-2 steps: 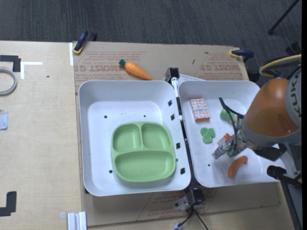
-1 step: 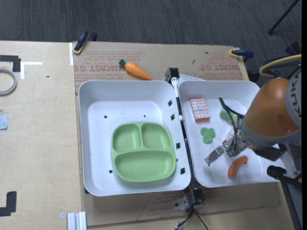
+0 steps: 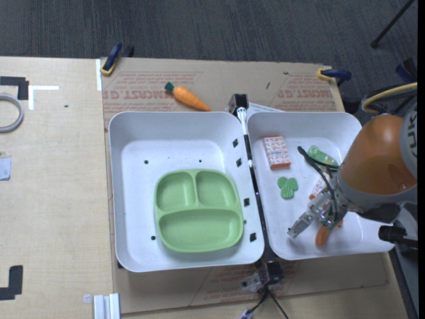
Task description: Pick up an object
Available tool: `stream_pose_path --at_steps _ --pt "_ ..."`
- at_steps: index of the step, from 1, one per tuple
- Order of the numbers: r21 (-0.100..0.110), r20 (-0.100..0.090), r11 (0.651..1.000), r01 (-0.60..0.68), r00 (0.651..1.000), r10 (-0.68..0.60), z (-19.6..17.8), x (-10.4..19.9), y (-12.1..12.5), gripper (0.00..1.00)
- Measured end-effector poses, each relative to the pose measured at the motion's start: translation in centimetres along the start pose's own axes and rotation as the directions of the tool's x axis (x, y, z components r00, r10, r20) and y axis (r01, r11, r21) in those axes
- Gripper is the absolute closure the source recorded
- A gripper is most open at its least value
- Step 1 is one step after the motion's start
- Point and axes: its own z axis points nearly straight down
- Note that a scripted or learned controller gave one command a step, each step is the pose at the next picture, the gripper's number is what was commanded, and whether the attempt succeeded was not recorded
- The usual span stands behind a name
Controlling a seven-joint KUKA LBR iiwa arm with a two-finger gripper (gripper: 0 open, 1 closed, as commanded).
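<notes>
My gripper (image 3: 309, 228) is down in the right bin (image 3: 358, 126), near its front wall. A small orange object (image 3: 321, 237) lies right beside the gripper's tip, touching or nearly touching it; I cannot see whether it is gripped. Further back in the same bin lie a pink-red box (image 3: 275, 151), a small green toy (image 3: 287, 187) and a green piece with a black strip (image 3: 321, 156). The arm's orange band (image 3: 378, 161) covers the bin's right part.
The left bin (image 3: 126, 178) holds a green divided plate (image 3: 198, 210). A toy carrot (image 3: 188, 96) lies on the cardboard behind the bins. Black clips (image 3: 239, 102) join the bins at the middle. Blue clamps (image 3: 111, 57) hold the cardboard's back corners.
</notes>
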Motion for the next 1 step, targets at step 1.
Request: stream_pose_path --at_steps 1 --pt "-0.002 0.003 1.0 -0.003 1.0 0.003 -0.98 -0.11 0.09 1.0"
